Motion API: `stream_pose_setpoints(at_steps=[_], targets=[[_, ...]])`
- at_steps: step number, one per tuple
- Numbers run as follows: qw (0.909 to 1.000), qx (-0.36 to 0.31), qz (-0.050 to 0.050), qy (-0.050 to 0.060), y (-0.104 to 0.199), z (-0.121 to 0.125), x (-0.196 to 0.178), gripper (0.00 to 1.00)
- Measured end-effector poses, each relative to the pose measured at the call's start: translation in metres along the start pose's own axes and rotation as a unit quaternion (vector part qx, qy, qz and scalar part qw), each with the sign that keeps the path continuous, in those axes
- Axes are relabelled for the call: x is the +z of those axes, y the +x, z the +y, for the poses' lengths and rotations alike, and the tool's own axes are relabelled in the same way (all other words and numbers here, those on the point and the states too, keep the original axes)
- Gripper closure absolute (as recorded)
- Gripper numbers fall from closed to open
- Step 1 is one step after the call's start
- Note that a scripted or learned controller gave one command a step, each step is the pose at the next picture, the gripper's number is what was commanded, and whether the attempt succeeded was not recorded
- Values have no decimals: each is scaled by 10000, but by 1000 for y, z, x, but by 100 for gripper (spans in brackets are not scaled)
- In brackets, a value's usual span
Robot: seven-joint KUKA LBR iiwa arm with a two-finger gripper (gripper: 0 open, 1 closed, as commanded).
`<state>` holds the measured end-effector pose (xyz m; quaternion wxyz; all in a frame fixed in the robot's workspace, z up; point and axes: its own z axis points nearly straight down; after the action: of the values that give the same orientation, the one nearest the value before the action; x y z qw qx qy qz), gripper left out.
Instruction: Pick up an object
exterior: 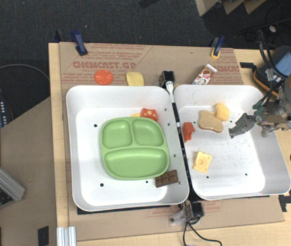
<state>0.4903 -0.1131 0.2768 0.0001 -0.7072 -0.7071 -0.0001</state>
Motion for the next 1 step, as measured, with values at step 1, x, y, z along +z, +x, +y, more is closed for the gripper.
stream_pose_setpoints(at_steps=[1], targets=[[10000,-14,18,72,22,61,155,0]])
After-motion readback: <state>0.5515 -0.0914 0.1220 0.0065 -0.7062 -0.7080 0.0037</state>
